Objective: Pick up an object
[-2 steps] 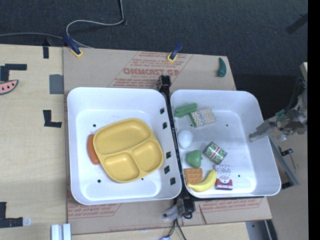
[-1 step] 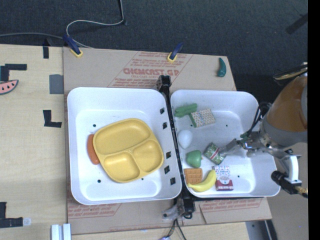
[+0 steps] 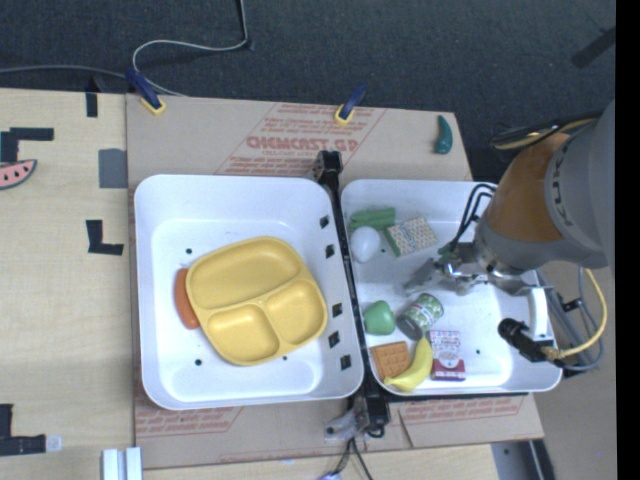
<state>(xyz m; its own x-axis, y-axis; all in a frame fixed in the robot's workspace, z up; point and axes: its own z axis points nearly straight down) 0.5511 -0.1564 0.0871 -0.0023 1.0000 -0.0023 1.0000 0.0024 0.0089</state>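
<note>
Arm: the grey KUKA arm with an orange band (image 3: 525, 203) reaches in from the right, over the right bin.
Gripper: the two-finger metal gripper (image 3: 432, 276) hangs low over the middle of the right bin, its tips pointing left; whether the fingers are apart or together cannot be told, and nothing is seen between them.
Right bin: the shallow white plastic bin on the right (image 3: 500, 373) holds the loose objects.
Can: a small tin can with a green label (image 3: 421, 314) lies on its side just below the gripper tips, near the bin's middle.
Green round object: a small green rounded piece (image 3: 379, 317) sits just left of the can.
Banana: a yellow toy banana (image 3: 414, 366) lies at the near edge, touching an orange-brown cracker-like square (image 3: 390, 354).
Red packet: a small red and white packet (image 3: 447, 355) lies just right of the banana.
Far group: a green flat piece (image 3: 372, 218), a white egg-shaped object (image 3: 364, 243) and a pale patterned square (image 3: 412, 236) lie close together in the far left corner.
Left bin: the shallow white plastic bin on the left (image 3: 160, 208) holds a yellow three-compartment tray (image 3: 255, 296), with an orange oblong object (image 3: 185, 298) tucked at its left edge.
Bench: brown cardboard (image 3: 290, 143) lies under both bins; a teal object (image 3: 443, 135) rests on it beyond the right bin.
</note>
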